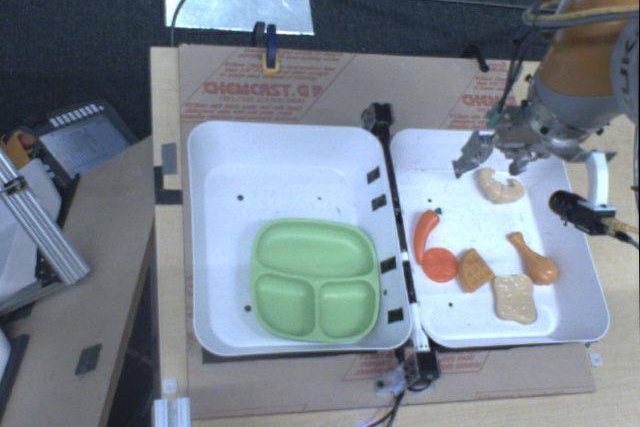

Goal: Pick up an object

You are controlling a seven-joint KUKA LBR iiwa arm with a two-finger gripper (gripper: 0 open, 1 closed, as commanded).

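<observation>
Approach over right bin, nothing grasped.
Two-finger gripper (497, 155) hangs spread open and empty just above the pale curved croissant-shaped toy (498, 186), probably lined up to straddle it; the toy lies on the white right bin (450, 150) floor.

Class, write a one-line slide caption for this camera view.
Open claw hovers by a croissant in the right bin; a green tray fills the left.
</observation>
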